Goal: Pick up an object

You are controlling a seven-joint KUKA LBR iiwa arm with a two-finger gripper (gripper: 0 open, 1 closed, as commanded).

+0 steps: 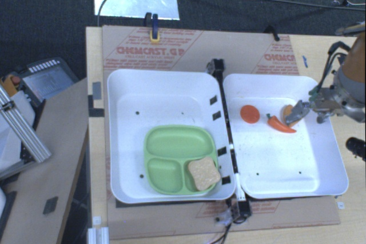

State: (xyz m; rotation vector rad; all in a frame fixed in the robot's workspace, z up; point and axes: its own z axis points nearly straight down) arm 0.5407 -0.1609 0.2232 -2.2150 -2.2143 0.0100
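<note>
Camera view: right bin [326, 180], toward bench's right edge.
Claw [293, 114]: low over orange pepper [281, 123]; grip state cannot tell.
Neighbour: orange ball [249, 114].
Risk: off-centre closing likely flicks pepper aside.

left bin [123, 123]: tray [171, 148], sponge [203, 174] in it | right bin [326, 180]: disc [250, 114], pepper [281, 124]

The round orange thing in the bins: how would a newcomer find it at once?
Take the right-hand white bin, the one the gripper reaches into. Near its upper left lies a flat orange disc. Unlike the long, pointed orange-red pepper just right of it, it is round and lies apart from the gripper.
</note>
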